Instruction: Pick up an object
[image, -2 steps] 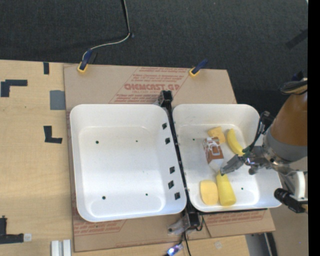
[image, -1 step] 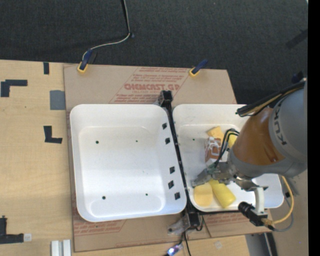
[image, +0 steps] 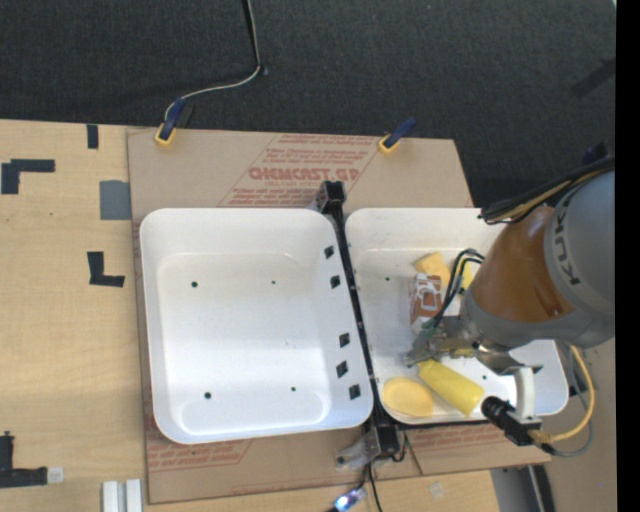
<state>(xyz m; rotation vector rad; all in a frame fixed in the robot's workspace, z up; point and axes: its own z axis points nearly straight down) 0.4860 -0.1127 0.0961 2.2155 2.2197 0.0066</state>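
Target candidate: the yellow cylinder (image: 452, 387), lying on its side on the floor of the right bin (image: 385, 235), toward the near edge, long axis running diagonally. Just beside its left end a pale yellow rounded object (image: 407, 398) is resting, close enough that I cannot tell whether they are touching. Further back in the same bin, a small red-and-white item (image: 427, 297) and another yellow piece (image: 431, 266) are sitting near each other, apart from the cylinder.

I am hovering my gripper (image: 432, 347) low over the bin, just behind the cylinder's upper end. My wrist is hiding the fingertips, so I cannot tell how far apart they are standing, and nothing is visibly held.

Judgement on the step: I am lining up for a grasp, not yet lifting. To do it well, I should be closing across the cylinder's short axis, near its middle, keeping clear of the rounded neighbour so it is not nudging the cylinder away. Risk: the smooth round body rolling out on contact.

The left bin (image: 160, 240) is lying alongside, across the black divider (image: 345, 290).
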